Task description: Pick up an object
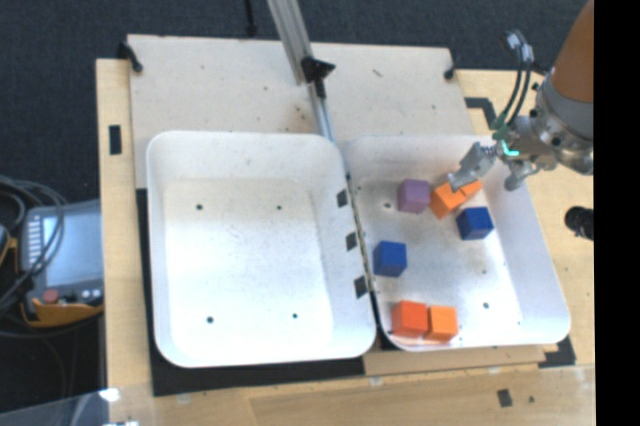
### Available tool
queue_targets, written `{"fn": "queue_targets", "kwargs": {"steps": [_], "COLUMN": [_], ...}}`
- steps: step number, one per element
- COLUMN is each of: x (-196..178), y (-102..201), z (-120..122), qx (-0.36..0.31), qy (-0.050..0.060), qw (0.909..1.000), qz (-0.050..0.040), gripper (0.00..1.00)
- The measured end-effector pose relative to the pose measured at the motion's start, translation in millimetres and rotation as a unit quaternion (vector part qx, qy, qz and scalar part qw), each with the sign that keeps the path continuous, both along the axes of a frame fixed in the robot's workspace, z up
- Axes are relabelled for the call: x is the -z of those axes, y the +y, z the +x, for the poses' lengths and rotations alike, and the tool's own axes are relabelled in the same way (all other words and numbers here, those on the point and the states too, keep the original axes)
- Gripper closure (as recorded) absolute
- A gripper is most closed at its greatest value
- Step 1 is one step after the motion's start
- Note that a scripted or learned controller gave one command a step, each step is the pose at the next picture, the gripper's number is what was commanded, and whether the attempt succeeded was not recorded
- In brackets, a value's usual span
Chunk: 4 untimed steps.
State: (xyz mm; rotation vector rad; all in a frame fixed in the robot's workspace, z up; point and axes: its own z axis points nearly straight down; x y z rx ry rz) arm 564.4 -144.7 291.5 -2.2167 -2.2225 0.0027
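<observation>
Over the right bin's far end, the gripper [468,179] hung at the tip of the grey arm [555,129], which reached in from the right with its orange band [578,54] above the wrist. A grey finger [470,169] lay against the top of an orange block [449,198], but the view was too small and slanted to show whether that block sat between the fingers or merely beneath them, and whether they stood apart or together could not be told. That orange block looked tilted, perhaps raised a little off the floor of the right bin [535,259], touching or just beside a purple block [413,195] on its left. A blue block [475,222] lay just below it, a second blue block [389,258] near the bin's left wall, and two more orange blocks [424,319] side by side at the near edge. Beside it was the left bin [250,244]. As a judgement, the reach to an object seemed done; a secure grasp and a clear lift were left to confirm
</observation>
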Motion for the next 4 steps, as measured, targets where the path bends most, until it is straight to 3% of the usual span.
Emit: {"fn": "queue_targets", "kwargs": {"steps": [1,3,4], "x": [-2,110,169], "y": [0,5,11], "z": [1,15,9], "qx": [0.0,0.003,0.003], "qy": [-0.002,0.001,0.001], "qw": [1.0,1.0,1.0], "qz": [-0.0002,-0.0006,-0.0005], "gripper": [0.0,0.0,0.0]}}
